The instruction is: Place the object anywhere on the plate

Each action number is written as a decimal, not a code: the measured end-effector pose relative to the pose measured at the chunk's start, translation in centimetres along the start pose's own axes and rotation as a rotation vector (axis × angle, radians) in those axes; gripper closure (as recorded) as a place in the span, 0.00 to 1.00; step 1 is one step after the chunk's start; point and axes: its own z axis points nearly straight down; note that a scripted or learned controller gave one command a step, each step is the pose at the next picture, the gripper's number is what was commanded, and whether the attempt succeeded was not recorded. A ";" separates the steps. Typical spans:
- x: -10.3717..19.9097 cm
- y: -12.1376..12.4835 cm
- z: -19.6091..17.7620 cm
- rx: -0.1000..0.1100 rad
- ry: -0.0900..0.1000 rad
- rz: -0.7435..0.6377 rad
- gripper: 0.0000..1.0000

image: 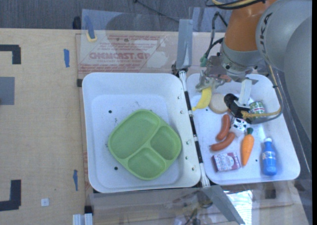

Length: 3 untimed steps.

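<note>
Plate (144, 144) light green, left bin (99, 95) white. Banana (203, 99) yellow, sausages (224, 134) red-orange, carrot (247, 148) orange w/ green top, bottle (269, 156) blue, packet (226, 161) red/white.

Bright, even overhead light; soft shadows, slight blur.

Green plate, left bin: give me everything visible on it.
The green plate is a light green, plastic-looking tray with rounded corners and three compartments: one large along its upper-left side and two smaller along its lower-right. All three hold nothing. It lies flat on the floor of the left bin, turned diagonally to the bin walls, toward the lower right. Nothing touches it but the bin.
</note>
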 end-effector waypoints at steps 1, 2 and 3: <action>-0.7 2.2 0.0 -0.004 0.000 -0.108 1.00; -1.7 -2.7 -7.6 -0.001 0.001 0.281 1.00; 7.1 -6.8 -6.2 0.004 0.002 0.305 1.00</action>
